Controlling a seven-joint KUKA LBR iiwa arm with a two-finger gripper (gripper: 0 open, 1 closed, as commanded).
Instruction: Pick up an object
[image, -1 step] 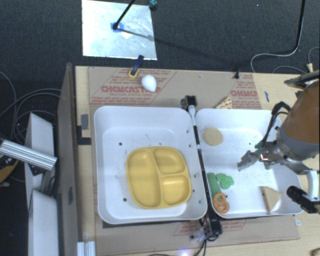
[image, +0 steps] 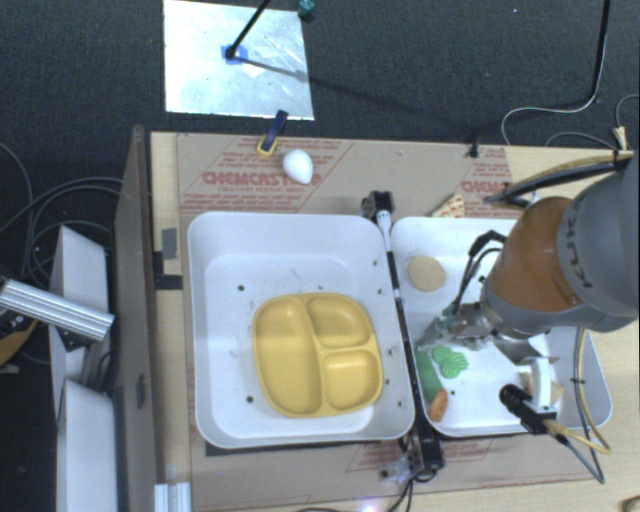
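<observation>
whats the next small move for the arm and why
Probably a short descent toward the green object in the right white bin. The gripper sits just above it, nothing shows between its fingers, and the round tan object and small orange piece lie farther off.

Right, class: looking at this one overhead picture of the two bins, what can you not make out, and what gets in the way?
- Gripper, camera view: the grey and orange arm covers most of it, so its state cannot be read.
- Green object: partly under the gripper; its full shape is hidden.
- Right bin: the arm covers much of its floor.
- Small orange piece: too small to identify.
</observation>
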